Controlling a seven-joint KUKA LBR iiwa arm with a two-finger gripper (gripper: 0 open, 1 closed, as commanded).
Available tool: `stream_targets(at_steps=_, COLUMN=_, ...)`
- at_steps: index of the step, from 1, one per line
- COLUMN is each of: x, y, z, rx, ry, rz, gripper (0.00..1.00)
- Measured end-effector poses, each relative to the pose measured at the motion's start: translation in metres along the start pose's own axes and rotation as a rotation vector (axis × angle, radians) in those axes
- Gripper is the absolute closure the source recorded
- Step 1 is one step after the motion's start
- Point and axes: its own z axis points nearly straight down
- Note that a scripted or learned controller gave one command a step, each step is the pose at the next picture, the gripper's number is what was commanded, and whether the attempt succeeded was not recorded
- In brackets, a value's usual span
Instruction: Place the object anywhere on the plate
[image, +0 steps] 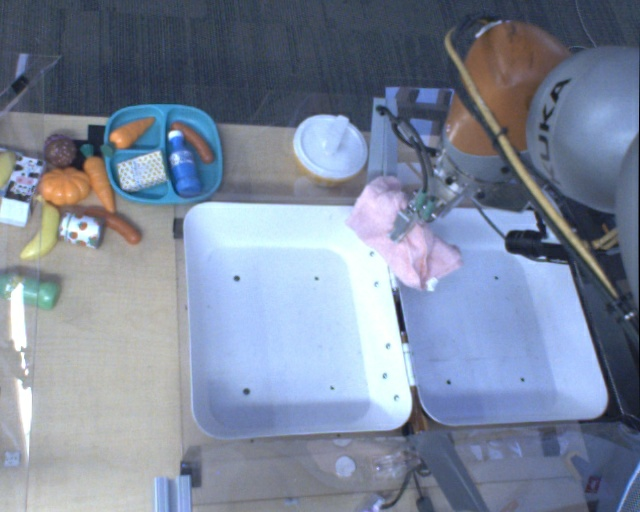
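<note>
Pink cloth hangs pinched in the closed gripper above the bins' far seam; carrying step. Next: find the plate.

My arm is grey with an orange band; the cloth is pink, the bins white — the divided plate teal.

Soft pink cloth (matt, crumpled)
</note>
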Motion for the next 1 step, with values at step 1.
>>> stream_targets(at_steps=1, x=0.0484, y=0.0071, z=-0.0136, rx=-0.002, ry=0.000, rz=-0.404, gripper=1.00)
